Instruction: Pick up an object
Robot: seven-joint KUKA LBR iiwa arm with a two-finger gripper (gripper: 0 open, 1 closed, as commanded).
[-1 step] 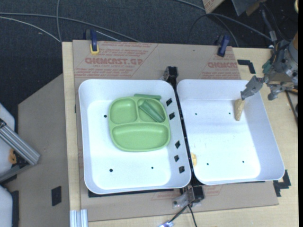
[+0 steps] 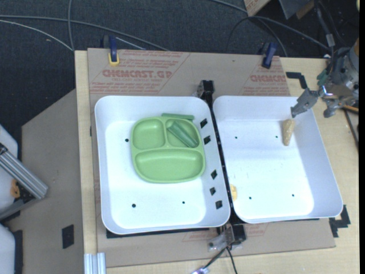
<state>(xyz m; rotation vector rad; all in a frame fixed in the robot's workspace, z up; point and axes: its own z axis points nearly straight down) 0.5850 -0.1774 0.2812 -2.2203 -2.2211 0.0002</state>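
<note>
Hanging at the frame's upper right, the grey two-finger gripper (image 2: pixel 312 103) grips nothing I can see, its opening unclear; the small tan stub-shaped object (image 2: pixel 288 132) lies unlifted in the right white bin (image 2: pixel 325 176); picking remains undone.

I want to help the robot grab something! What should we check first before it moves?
1. Something to grab: tan piece in the right bin: ok.
2. Piece lies alone, nothing touching it: ok.
3. Gripper near the piece, just up and right of it: ok.
4. Gripper right over the piece: not ok.
5. Gripper already holding something: cannot tell.
6. Green plate sits apart in the left bin: ok.
</note>
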